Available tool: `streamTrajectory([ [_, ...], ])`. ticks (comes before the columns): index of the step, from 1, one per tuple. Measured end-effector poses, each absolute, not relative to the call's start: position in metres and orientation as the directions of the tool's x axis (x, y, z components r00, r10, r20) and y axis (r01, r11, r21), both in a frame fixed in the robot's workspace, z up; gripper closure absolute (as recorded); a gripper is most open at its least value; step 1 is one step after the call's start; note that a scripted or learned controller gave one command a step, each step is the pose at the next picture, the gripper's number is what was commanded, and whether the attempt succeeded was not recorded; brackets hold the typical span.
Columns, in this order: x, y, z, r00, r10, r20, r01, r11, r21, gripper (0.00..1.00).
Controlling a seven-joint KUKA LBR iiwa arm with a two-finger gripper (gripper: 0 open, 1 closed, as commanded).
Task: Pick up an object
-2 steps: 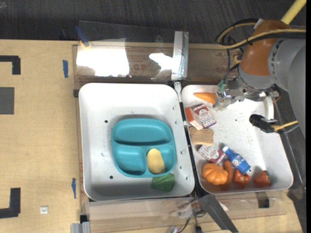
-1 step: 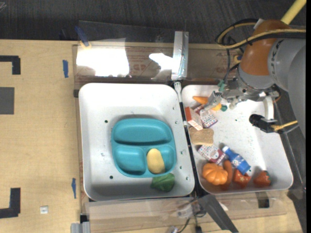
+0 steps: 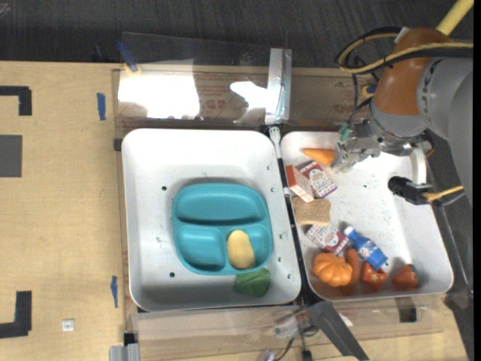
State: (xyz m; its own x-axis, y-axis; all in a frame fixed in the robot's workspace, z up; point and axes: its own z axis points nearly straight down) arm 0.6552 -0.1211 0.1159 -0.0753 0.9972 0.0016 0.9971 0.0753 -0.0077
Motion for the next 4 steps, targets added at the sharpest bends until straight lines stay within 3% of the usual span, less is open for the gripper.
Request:
streamTrajectory([
  [1,0.657,-0.121,0.118,-0.076,0.997,0.000,0.997,0.076,0.000,0.00],
  [2,0.671,-0.114,0.094,-0.076,0.997,-0.004,0.997,0.076,0.010,0.00],
  [3,0.621,-0.176,0.115,-0.171,0.985,-0.001,0.985,0.171,-0.002,0.00],
  [4,0.664,-0.174,0.084,-0.126,0.992,0.005,0.992,0.126,-0.014,0.00],
])
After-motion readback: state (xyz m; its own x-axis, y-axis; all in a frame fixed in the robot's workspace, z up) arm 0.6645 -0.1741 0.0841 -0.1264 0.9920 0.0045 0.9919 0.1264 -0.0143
